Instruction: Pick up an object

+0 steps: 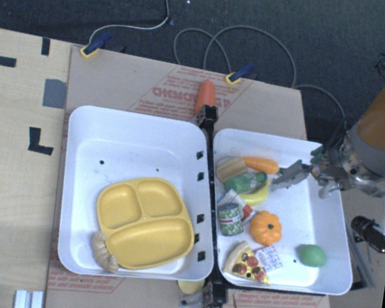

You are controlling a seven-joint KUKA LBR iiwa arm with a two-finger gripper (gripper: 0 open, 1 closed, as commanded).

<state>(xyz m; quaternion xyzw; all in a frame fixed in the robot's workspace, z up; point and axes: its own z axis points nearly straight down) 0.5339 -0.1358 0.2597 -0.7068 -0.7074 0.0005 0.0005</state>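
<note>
Claw point(292, 175) hovering over upper part of right bin point(332, 228), fingers pointing left toward the toys; too small and blurred for telling whether spread or pinched, and nothing seen lodged between them. Judging a reach toward a pick, grasp not yet made.

Going left to right. Lying in left bin point(79, 169): yellow divided tray point(146, 222), taking up most of the floor, with a tan knobbly toy point(104, 251) tucked against its lower left corner. Probably parked there as distractors, well apart from the claw. Resting beyond the bins on cardboard, at the head of the divider: orange cylinder point(205, 96).

Crowding the right bin's left side, against the dividing wall: tan wedge point(229, 168), carrot point(261, 165) just beside it and nearest the claw, green and yellow piece point(250, 187) below those, small can point(230, 218) touching the cluster. Sitting nearer the middle: orange pumpkin point(266, 227), with pizza slice point(249, 263) lying flat at the lower edge beside a small printed card point(272, 256). Sitting alone toward the right: green ball point(313, 255), well apart from the rest.

Judging the cluster tricky: neighbours pressing close, dividing wall limiting finger room. Looking easier for a clean grip: pumpkin and green ball, having open floor around them.
</note>
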